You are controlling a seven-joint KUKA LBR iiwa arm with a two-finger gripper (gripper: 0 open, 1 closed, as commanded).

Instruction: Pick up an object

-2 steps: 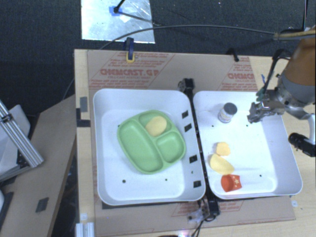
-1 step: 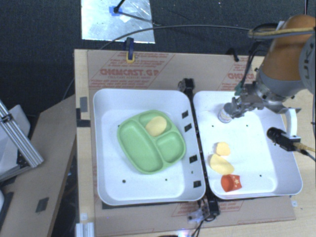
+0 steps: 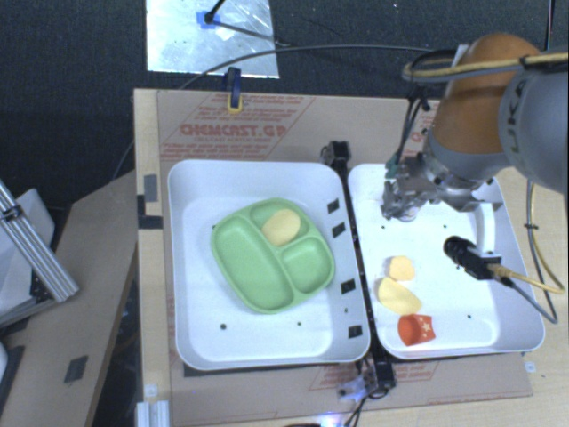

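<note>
Gripper: the gripper (image 3: 402,205) hangs over the upper left part of the right bin (image 3: 462,314), close to the wall that divides it from the left bin (image 3: 204,327), above bare white floor.
Jaws: seen from above and bunched under the wrist – I cannot tell whether they are released or clenched; nothing shows between them.
Nearest candidate: a small yellow piece (image 3: 401,268), roundish, with no clear long axis, lying on the right bin's floor.
Key relation: that piece lies almost straight toward the near edge of the bin from the gripper, hardly offset to either side, with a strip of bare floor between them.
Next in line: a larger yellow piece (image 3: 397,295) just beside the small one, its long axis running on a slant from upper left to lower right; then a red piece (image 3: 416,328) near the bin's front wall.
Other bin: a green divided plate (image 3: 253,265) with a yellow lump (image 3: 283,227) in its upper compartment – well apart from the gripper, across the dividing wall.
Judgement: the pick has not begun; the shortest move looks like a slide toward the near edge and then a descent onto the small yellow piece – its close neighbour may get nudged.
</note>
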